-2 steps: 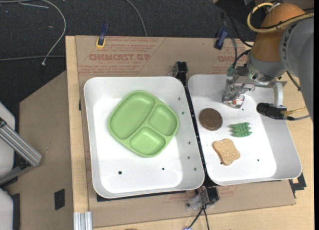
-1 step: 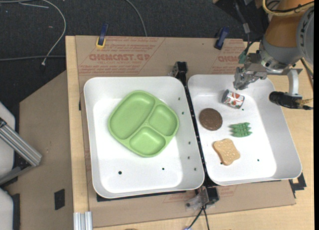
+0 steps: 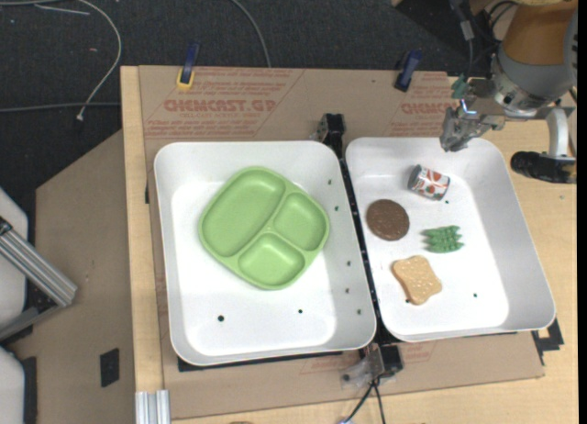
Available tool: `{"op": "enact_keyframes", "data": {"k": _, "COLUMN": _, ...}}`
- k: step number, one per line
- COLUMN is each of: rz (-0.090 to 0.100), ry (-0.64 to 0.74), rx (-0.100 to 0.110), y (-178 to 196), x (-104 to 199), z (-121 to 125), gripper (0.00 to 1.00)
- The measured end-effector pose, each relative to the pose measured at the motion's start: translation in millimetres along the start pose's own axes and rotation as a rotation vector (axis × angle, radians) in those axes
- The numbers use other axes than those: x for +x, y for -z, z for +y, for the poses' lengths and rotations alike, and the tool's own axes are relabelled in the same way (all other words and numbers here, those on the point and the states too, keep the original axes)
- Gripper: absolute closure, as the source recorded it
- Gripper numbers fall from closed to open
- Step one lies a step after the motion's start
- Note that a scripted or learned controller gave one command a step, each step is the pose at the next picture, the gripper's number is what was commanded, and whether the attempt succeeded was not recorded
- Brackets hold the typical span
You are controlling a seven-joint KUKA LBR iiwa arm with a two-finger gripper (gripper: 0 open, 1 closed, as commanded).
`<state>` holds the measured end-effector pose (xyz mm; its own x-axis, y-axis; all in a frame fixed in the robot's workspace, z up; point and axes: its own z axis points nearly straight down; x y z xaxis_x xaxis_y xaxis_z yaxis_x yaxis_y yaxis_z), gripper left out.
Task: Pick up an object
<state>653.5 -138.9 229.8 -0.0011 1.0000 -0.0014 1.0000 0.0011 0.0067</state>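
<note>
My claw (image 3: 456,140) hangs over the far rim of the right bin (image 3: 527,257), nothing between its fingers; whether they are spread or closed I cannot tell. In that bin: can (image 3: 428,182) near the claw, lying on its side; brown disc (image 3: 388,219); green beans (image 3: 443,239); toast (image 3: 416,279). Left bin (image 3: 183,229) holds a green divided plate (image 3: 264,228), tilted in plan

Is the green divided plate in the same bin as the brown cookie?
No: the green divided plate lies in the left bin, while the brown cookie lies in the right bin.
</note>
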Motion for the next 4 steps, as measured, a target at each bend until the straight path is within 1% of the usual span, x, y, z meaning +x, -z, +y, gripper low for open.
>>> {"op": "enact_keyframes", "data": {"k": 1, "rz": 0.004, "ry": 0.005, "rx": 0.008, "y": -5.3, "x": 63.4, "z": 1.2, "gripper": 1.00}}
{"op": "enact_keyframes", "data": {"k": 2, "rz": 0.004, "ry": 0.004, "rx": 0.009, "y": -10.8, "x": 110.7, "z": -2.3, "gripper": 1.00}}
{"op": "enact_keyframes", "data": {"k": 3, "rz": 0.003, "ry": 0.004, "rx": 0.006, "y": -13.7, "x": 157.5, "z": 3.2, "gripper": 1.00}}
{"op": "enact_keyframes", "data": {"k": 4, "rz": 0.003, "ry": 0.003, "rx": 0.004, "y": 1.3, "x": 207.5, "z": 5.4, "gripper": 1.00}}
